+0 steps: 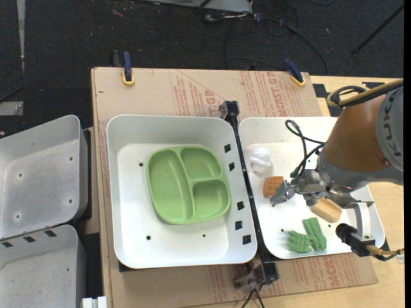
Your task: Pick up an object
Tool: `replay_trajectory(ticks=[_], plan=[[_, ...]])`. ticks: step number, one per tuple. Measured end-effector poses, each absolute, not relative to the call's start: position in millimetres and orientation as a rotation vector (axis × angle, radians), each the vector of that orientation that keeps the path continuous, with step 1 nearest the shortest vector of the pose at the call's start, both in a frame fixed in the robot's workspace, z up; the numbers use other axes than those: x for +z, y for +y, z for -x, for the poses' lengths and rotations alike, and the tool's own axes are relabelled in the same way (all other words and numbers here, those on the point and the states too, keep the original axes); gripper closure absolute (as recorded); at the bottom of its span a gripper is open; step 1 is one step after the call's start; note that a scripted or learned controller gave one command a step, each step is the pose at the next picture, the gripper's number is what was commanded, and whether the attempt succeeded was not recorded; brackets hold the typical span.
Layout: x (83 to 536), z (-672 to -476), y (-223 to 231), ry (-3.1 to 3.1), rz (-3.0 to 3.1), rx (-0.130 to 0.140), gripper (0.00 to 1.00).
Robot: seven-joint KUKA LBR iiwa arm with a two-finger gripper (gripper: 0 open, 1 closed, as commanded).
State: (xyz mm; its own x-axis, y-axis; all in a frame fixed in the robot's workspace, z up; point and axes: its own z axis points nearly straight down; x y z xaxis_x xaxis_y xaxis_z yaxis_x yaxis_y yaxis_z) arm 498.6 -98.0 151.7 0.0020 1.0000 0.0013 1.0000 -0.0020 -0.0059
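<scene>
End effector (283, 194) beside orange object (273, 186)

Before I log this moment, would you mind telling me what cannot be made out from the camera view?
- The hand: small and dark over the right bin; whether it is open or shut is unclear.
- The tan block: partly covered by the arm's wrist.
- The white object: pale against the white bin, so its outline and kind are unclear.
- The right bin's far right rim: hidden behind the arm.
</scene>
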Motion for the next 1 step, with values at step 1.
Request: replay_trajectory(ticks=[1], plan=[[97.9, -497.4, -97.4, -2.216, 2.220, 0.005, 0.00]])
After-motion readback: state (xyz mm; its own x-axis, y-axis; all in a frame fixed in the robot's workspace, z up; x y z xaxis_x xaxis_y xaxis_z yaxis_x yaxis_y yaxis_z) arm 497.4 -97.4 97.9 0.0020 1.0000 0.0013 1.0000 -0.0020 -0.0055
